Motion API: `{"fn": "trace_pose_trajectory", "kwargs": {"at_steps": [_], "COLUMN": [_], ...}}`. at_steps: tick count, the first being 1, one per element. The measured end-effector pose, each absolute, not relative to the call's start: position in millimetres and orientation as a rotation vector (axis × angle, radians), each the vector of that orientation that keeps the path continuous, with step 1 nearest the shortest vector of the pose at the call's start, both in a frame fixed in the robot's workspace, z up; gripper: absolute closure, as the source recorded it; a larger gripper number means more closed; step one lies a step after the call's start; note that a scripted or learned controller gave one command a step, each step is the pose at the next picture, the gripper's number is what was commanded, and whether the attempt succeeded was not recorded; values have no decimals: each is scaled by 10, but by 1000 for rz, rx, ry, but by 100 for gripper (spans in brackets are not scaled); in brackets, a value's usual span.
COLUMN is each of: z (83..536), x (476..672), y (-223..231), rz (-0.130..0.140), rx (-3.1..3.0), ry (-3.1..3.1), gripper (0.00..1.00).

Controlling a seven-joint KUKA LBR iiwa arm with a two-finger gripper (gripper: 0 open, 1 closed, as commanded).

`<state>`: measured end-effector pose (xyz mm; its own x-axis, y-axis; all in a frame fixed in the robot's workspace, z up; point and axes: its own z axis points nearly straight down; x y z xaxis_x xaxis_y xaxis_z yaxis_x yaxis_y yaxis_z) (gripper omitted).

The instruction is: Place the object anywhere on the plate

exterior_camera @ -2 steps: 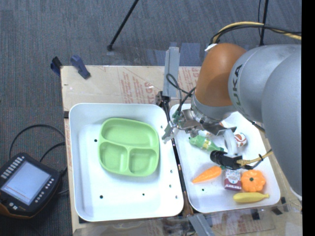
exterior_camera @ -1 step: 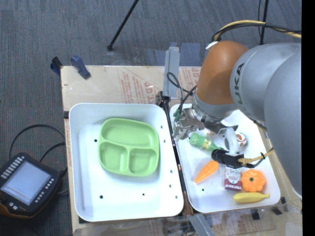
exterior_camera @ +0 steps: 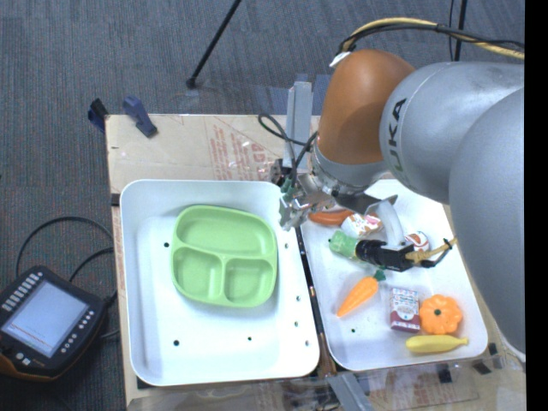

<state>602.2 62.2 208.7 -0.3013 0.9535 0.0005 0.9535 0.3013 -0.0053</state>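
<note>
A light green plate [exterior_camera: 226,256] with three compartments lies in the left bin [exterior_camera: 154,349], with nothing on it. My gripper [exterior_camera: 289,207] hangs over the ridge between the two bins, near their far end, just past the plate's upper right corner. No object shows in the gripper. In the right bin [exterior_camera: 377,354] lie an orange carrot [exterior_camera: 358,295], a small orange pumpkin [exterior_camera: 440,313], a yellow banana [exterior_camera: 436,343], a red box [exterior_camera: 404,306], a green item [exterior_camera: 342,244] and an orange-red sausage [exterior_camera: 328,217] close to the gripper.
A small white and red item [exterior_camera: 364,223] lies partly under the wrist. The big grey arm [exterior_camera: 462,135] covers the right bin's far right part. A teach pendant [exterior_camera: 47,319] lies on the floor at the left.
</note>
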Motion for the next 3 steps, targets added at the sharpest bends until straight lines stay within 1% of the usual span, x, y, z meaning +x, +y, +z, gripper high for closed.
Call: {"fn": "trace_pose_trajectory", "kwargs": {"at_steps": [1,2,3], "z": [2166,2535,967], "x": [5900,6331,6421], "y": [1689,1974,2107], "rz": [7,4,6], "rx": [-1703,-1565,-1695], "ry": [-2636,-2723,-2642], "gripper": [100,100,100]}}
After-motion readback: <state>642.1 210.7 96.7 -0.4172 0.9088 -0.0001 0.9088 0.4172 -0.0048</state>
